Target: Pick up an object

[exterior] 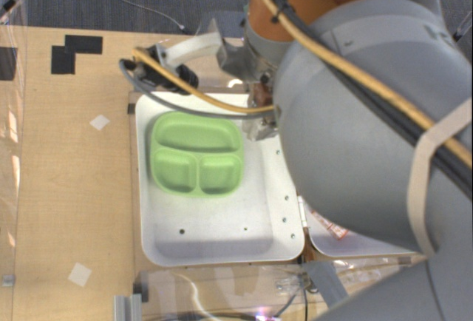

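a light green plastic divided tray (197,154), rounded at its corners and split into one long compartment and two smaller ones, lies flat on the floor of the left shallow white bin (222,231). it sits in the far half of that bin, close to the left wall and the far wall, with its long compartment toward the far edge and the two smaller ones toward the near edge. the near half of the bin floor around it is bare white with a few small dark dots.

the two-finger gripper (259,114) is at the far right corner of the same bin, just beside the tray's far right corner; whether it touches the tray cannot be told. it is mostly hidden under the arm, so i cannot tell whether the claw is released or clenched, and nothing can be seen in its grasp.

the grey arm with the orange band (369,90) covers most of the right side of the view, lying over the right wall of the left bin and over nearly all of the right shallow white bin (347,244). a yellowish cable (192,90) loops from the wrist across the far edge of the left bin. a small red and white item (329,227) shows at the left edge of the right bin, partly under the arm; what it is cannot be made out.

both bins rest on a pale wooden bench (66,194), which has black tape marks (74,53) at its far left corner.
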{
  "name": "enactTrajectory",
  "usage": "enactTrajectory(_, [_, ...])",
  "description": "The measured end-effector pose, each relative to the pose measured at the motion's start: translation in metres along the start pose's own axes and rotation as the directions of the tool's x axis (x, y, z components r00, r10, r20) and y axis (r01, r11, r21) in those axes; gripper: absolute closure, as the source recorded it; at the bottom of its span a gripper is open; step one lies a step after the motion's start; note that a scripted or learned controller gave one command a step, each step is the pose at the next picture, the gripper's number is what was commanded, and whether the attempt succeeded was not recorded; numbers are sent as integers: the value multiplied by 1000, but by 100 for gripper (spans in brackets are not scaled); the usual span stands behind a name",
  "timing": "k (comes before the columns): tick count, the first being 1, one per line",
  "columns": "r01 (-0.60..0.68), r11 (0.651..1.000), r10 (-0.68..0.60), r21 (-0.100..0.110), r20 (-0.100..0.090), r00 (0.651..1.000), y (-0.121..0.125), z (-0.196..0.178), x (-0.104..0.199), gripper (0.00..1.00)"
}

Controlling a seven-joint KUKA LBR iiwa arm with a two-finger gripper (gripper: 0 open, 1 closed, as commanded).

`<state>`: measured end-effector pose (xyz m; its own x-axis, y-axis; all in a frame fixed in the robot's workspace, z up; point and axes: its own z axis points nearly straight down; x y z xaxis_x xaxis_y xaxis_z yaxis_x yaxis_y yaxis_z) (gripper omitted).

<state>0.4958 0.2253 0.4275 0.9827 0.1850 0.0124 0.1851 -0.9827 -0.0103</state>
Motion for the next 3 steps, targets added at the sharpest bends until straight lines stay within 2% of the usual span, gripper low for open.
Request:
enactTrajectory(1, [10,1000,-10,-15,17,1000,10,126,-11,100])
enactTrajectory(2, [525,851,-525,-4,16,851,0,84,-10,100])
enactTrajectory(3, [394,919,-393,-5,21,919,-8,160,-10,100])
